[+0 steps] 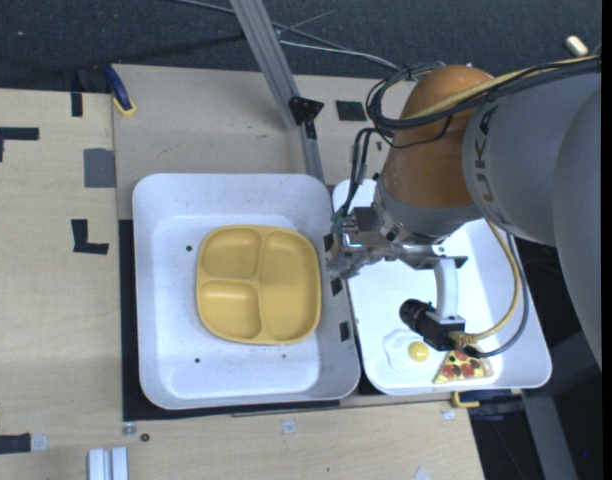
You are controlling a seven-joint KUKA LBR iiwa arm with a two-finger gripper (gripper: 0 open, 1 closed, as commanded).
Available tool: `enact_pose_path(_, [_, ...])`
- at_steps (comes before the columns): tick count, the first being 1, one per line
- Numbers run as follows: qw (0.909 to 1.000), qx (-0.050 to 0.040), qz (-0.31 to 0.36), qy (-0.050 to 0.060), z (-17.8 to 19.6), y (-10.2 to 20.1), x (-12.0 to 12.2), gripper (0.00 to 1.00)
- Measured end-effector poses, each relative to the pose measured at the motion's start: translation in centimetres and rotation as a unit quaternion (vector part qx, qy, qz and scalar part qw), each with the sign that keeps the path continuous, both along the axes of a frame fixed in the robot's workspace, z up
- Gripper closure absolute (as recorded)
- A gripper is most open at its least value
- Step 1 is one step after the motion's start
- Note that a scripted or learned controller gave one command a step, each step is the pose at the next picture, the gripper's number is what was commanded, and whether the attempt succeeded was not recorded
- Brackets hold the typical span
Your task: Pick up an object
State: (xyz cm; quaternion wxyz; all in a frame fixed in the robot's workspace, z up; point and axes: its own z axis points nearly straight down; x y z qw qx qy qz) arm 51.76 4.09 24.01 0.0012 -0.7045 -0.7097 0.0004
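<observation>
Arm, grey with an orange band, comes in from the right. It takes up the upper right of the view and hangs over the right bin. Bench is tan, with black tape marks on the left and a grey pole slanting across the top.

Left bin is white and shallow and sits at centre. Right bin is white and touches the left bin along the middle edge. The arm covers most of it; the near and right parts are visible.

Yellow plate has three compartments and rounded corners. It lies flat in the middle of the left bin, apart from the bin walls, with nothing on it.

Gripper is below the orange band, at the divide between the two bins and over the left edge of the right bin. It is just beside the plate's right rim. Cannot tell if it is spread or closed; the wrist hardware hides it. Nothing is seen held.

A black cylinder part on a white bracket sticks out below the wrist, over the right bin. A yellow cable loops beside it.

Fried egg toy, white with a yellow yolk, lies flat in the near part of the right bin, just below the black part.

Pizza slice toy is just right of the egg, near the front wall of the right bin.
</observation>
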Motion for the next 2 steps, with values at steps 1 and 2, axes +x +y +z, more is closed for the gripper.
enact_pose_path(1, [1.0, 0.0001, 0.001, 0.0, 0.21, 6.07, -0.51, 1.0])
enact_pose_path(2, [1.0, -0.0008, -0.002, 0.0, 0.2, 5.68, -0.48, 0.0])
